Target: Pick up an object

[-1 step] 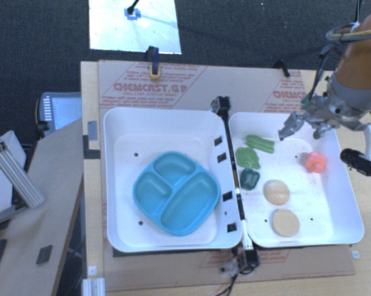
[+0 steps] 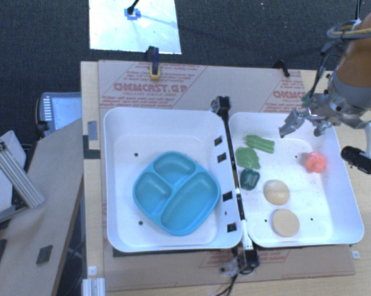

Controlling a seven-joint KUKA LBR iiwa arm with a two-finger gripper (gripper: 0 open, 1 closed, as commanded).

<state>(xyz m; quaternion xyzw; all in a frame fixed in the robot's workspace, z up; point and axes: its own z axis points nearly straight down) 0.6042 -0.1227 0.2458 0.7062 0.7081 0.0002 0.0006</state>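
A small pink rounded toy [image 2: 316, 162] lies near the back right of the right white bin [image 2: 333, 227], just below and slightly right of the gripper [image 2: 305, 123], the closest object to it. The gripper hovers over the bin's back edge, fingers spread with nothing between them. Farther left sit a light green pod-shaped piece [image 2: 260, 143], a green leafy piece [image 2: 247, 158], a dark green pepper [image 2: 249, 178] and two beige rounds [image 2: 276, 192]. A blue divided plate [image 2: 175, 192] lies in the left bin [image 2: 120, 165].
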